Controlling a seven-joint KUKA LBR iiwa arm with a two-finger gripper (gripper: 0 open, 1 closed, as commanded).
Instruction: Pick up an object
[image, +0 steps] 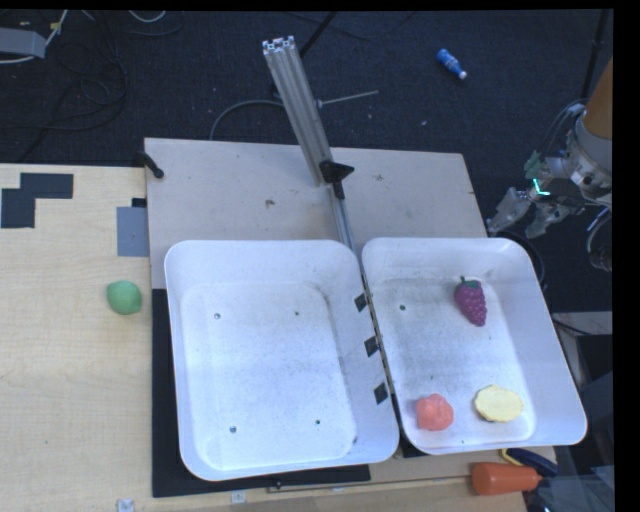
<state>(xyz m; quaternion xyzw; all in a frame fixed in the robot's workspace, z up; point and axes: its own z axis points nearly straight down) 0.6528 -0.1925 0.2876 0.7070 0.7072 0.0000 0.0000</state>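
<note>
Three toy foods lie in the right bin (545, 330): a purple grape bunch (471, 301) toward the back, an orange-red round fruit (434, 412) at the front, and a yellow piece (498, 404) beside it. My gripper (529, 212) hangs at the far right, beyond the right bin's back right corner and outside it. Its two fingers are spread apart with nothing between them. The grape bunch is the nearest object, down and to the left of the gripper.
The left bin (200, 270) sits beside the right one, joined by black clips. A green ball (124, 297) rests on the wooden bench to the left. An orange carrot-like toy (505, 478) lies below the right bin. A metal rail (305, 110) slants behind the bins.
</note>
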